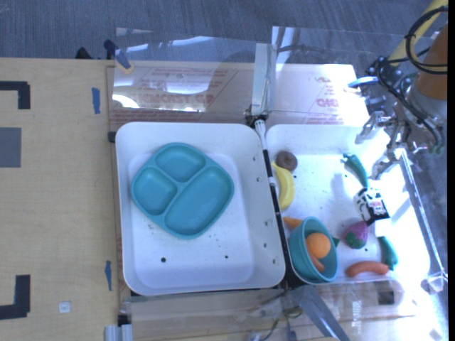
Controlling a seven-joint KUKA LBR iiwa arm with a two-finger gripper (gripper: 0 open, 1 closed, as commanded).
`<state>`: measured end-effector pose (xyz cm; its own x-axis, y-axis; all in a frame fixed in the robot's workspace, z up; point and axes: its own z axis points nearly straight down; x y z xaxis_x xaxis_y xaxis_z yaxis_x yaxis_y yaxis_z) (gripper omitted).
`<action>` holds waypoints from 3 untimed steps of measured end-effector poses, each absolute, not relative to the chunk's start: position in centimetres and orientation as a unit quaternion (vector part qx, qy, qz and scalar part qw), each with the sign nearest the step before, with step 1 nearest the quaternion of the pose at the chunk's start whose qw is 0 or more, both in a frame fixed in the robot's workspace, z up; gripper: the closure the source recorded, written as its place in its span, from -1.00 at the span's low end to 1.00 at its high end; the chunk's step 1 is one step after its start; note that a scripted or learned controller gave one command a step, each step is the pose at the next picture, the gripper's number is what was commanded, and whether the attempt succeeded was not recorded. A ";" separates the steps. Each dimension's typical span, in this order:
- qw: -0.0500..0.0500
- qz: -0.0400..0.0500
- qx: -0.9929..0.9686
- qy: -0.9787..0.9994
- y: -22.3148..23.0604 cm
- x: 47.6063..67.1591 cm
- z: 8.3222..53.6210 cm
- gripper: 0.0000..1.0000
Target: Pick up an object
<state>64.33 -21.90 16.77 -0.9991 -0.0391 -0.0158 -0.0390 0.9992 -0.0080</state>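
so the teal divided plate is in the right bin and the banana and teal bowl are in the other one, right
Not quite. The camera view shows the teal divided plate lying in the left bin, not the right one. The banana and the teal bowl are in the other one, the right bin, as you said.

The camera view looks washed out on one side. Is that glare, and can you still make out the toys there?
In the camera view, strong light bleaches the right bin almost pure white, with glare on the clear panels behind. The banana, teal bowl and purple toy stay legible. The left bin and blue divided plate are evenly lit; the gripper looks soft.
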 end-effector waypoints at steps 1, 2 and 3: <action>0.006 -0.001 -0.031 0.999 -19.9 64.1 8.9 -1.00; 0.012 -0.002 -0.031 0.999 -19.8 64.4 10.3 1.00; 0.011 -0.001 -0.031 0.999 -19.8 64.4 10.2 -1.00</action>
<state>64.37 -19.77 10.21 -0.9978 -0.0620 -0.0221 -0.0619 0.9981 -0.0036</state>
